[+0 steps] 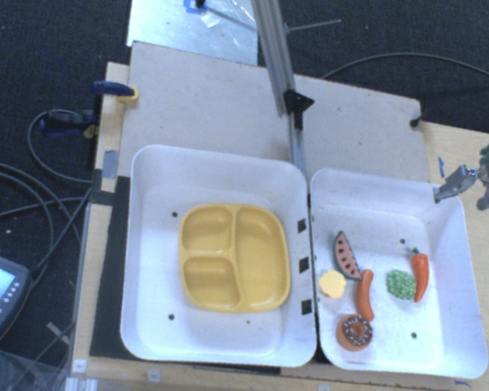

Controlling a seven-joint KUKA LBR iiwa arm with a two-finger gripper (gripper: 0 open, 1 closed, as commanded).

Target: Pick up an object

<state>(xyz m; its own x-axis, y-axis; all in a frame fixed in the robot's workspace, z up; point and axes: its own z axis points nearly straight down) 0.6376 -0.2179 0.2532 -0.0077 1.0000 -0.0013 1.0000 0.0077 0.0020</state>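
The right bin holds several toy foods: a watermelon slice, a yellow round piece, a red sausage, a chocolate donut, a green clump and an orange-red pepper. My gripper hangs over the bin's far right corner, above and to the right of the pepper. It is open, its two fingers spread apart with nothing between them.
A yellow three-compartment plate lies in the left bin. A slanted metal pole crosses the back of the bench and ends near the seam between the bins. Cables and a pendant lie on the floor at left.
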